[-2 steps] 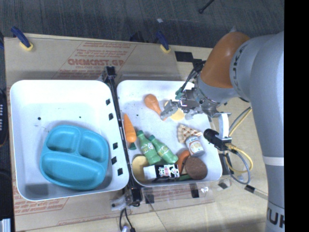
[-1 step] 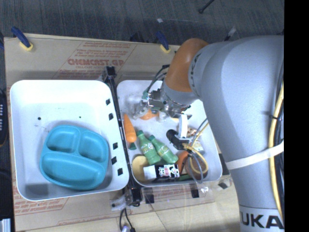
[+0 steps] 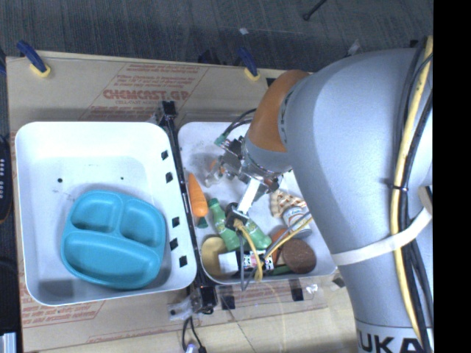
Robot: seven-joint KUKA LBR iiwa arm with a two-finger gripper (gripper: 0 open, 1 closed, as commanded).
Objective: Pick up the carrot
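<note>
The gripper [image 3: 218, 166] hangs over the right bin [image 3: 197, 144]; whether it is open or closed cannot be told. The carrot [image 3: 196, 198] lies just beside it, against the bin's left wall. A green toy [image 3: 217, 215] crowds the carrot, with a shell [image 3: 283, 201] and a brown ball [image 3: 298, 256] farther off

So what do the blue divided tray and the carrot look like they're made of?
The blue divided tray looks like moulded plastic: one even teal colour, rounded compartment edges, a soft sheen. The carrot is probably toy plastic or rubber, smooth and uniformly orange, but it is too small to be sure.
</note>
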